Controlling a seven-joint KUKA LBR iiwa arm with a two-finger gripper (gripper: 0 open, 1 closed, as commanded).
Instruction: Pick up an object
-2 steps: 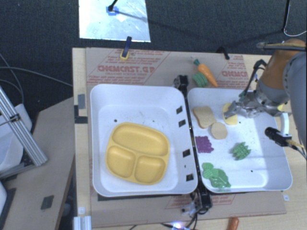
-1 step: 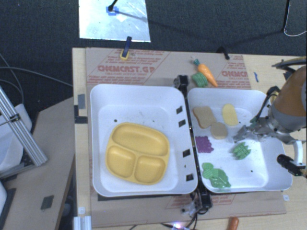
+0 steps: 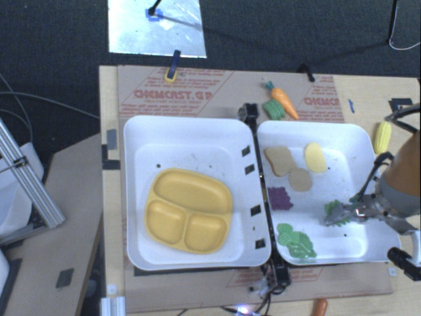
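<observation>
End effector [image 3: 343,214] sits low in the right bin [image 3: 358,137], fingers closed around a dark green leafy item [image 3: 334,213], which lies at the fingertips near the bin's right-centre floor.

Two bins stood side by side on the bench [image 3: 112,104]. In the left bin [image 3: 138,133] lay a divided tray [image 3: 189,209]. The right bin [image 3: 358,137] held a bread slice [image 3: 279,160] and a lemon [image 3: 315,157] toward the back, grapes [image 3: 281,197] near its left wall, and a leafy piece [image 3: 295,241] at the front. The hand [image 3: 346,214] was over the bin's right part, at a small leafy toy [image 3: 334,212]. Behind the bins lay a carrot [image 3: 283,99].
</observation>
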